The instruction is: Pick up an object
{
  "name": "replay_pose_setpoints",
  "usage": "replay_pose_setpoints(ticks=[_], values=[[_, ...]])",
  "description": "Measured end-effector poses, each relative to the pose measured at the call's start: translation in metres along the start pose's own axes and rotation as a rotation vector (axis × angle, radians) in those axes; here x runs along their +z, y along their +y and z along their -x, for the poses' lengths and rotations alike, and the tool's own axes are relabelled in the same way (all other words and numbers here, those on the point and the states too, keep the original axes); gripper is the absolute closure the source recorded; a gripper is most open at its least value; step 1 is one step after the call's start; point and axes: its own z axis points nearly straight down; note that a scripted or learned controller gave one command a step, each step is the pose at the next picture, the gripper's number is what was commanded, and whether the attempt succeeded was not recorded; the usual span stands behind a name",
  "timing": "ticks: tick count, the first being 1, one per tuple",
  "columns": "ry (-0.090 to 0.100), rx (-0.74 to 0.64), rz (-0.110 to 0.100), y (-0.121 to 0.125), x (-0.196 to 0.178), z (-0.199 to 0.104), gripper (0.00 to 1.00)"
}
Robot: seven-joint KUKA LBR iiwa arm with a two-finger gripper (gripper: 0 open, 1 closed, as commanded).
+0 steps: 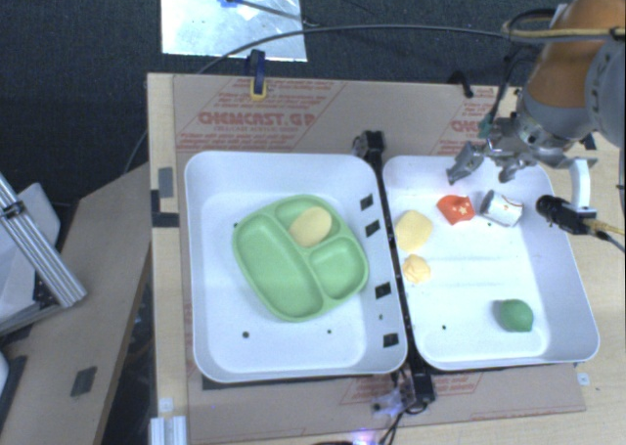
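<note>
Nearest us, a green object [513,315] lies in the right bin [562,277]. Our gripper [486,166] hovers with fingers spread, grasping nothing, above a red object [455,208].

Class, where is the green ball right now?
The green ball lies in the right bin, near its front right corner, apart from the other pieces.

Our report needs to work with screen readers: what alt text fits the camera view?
The arm's open claw hovers at the far edge of the right bin, above a red object and a white object, holding nothing. The left bin holds a green divided plate with a yellow item.
</note>
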Motion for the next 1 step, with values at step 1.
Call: replay_pose_setpoints(ticks=[1], values=[[0.000, -0.001, -0.001, -0.0045, 0.0466, -0.0080, 0.00]])
